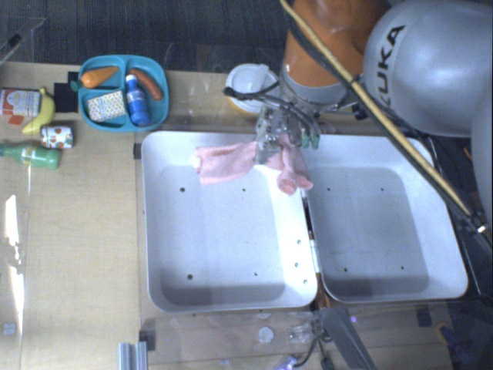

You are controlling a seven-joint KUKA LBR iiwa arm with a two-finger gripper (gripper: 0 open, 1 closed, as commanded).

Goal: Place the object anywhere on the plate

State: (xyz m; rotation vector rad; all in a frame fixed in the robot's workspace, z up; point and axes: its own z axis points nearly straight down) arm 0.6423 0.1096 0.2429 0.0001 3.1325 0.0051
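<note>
The grey arm [431, 60] with its orange band reaches in from the right and ends in the tool [281, 146], which sits over the far edge of the two white bins where they meet. A pink cloth [227, 163] lies mostly in the left bin [216, 230] near its far wall, one end bunched up under the tool and a fold hanging down toward the divider beside the right bin [385, 230]. The tool appears clamped on that bunched end of the cloth (the fabric rises right into its fingers). On the desk [69, 245] to the far left rests a blue divided plate [158, 79] holding toy food, well apart from the cloth. A yellow banana [42, 112], a small can [56, 136] and a green bottle [31, 156] lie nearby. A white cup [248, 83] stands behind the bins.
</note>
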